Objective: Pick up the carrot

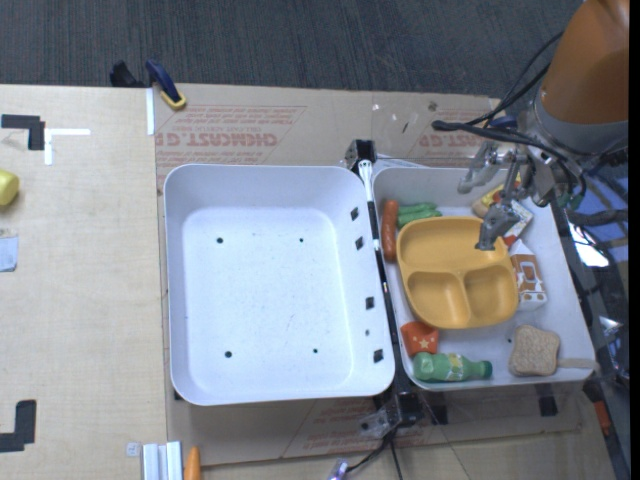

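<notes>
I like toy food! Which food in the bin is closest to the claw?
The small orange-yellow piece at the bin's top right, just beside the claw. The carrot and bread are farther.

Red print runs upside down on the cardboard sheet (230, 128) beyond the left bin; the larger line seems to read "CHICAGO", the rest is too small to make out. More red print at the far right and near edge is unreadable.
</notes>
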`<action>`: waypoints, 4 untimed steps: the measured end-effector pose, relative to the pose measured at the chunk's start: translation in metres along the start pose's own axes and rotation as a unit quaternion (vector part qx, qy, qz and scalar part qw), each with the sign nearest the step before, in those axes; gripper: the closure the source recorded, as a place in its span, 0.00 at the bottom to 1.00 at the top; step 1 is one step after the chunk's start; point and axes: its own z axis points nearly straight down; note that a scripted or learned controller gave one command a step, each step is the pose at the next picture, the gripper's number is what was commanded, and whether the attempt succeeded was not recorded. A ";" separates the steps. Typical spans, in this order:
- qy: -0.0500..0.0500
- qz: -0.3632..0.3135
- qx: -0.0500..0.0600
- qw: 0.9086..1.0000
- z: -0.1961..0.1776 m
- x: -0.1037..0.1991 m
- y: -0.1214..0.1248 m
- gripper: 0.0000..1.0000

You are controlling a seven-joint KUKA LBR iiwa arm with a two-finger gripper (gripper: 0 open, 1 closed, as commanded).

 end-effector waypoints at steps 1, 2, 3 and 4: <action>-0.002 0.012 0.000 1.000 0.158 -0.007 -0.016 0.00; -0.001 0.033 -0.001 0.999 0.158 0.016 0.003 0.00; -0.002 0.117 0.000 0.993 0.158 0.009 0.008 0.00; -0.001 0.273 0.000 0.962 0.158 0.007 0.010 0.00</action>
